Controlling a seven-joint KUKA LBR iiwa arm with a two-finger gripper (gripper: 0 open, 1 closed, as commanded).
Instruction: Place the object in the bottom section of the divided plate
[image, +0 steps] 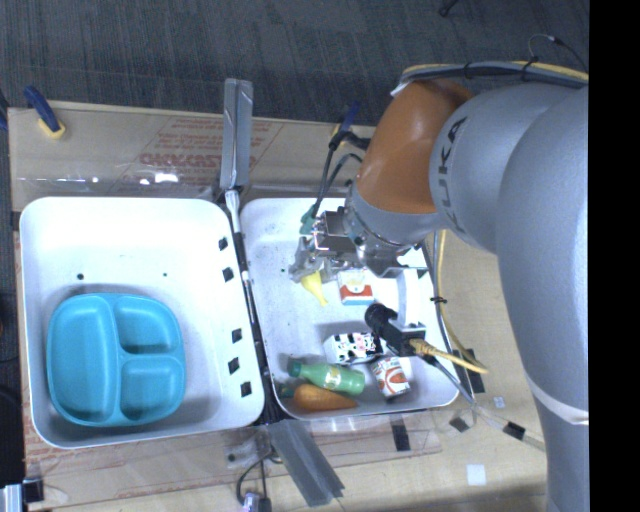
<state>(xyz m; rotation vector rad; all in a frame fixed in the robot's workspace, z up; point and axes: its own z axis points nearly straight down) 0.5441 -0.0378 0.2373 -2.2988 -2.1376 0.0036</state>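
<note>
The grey arm (520, 200), with its orange band, is reaching in from the right and hanging over the right bin (285, 320), covering that bin's far right corner. The tool (310, 266) is pointing down over the far half of this bin. A small yellow object (317, 288) is showing just under its tip. Whether the tool is wide, narrow or gripping that yellow piece cannot be told, because the wrist is blocking the view of it.

Just beside the yellow object, toward the bin's right edge, a small red and white box (357, 292) is lying on the bin floor. Closer to the near edge, a black and white patterned pack (355, 347) is sitting about midway across the bin. Along the near edge a green bottle (332, 377) is lying on its side. It is touching an orange carrot (322, 398), which is resting against the near wall. A red and white can (394, 377) is lying just beside the bottle, toward the near right corner.

In the left bin (130, 240), the blue divided plate (80, 360) is sitting toward the near left corner. Its one large section is facing the bin's left edge, and its two smaller sections are facing the right bin. The plate is lying well apart from the tool and the yellow object, with the two bins' adjoining walls between them.
</note>
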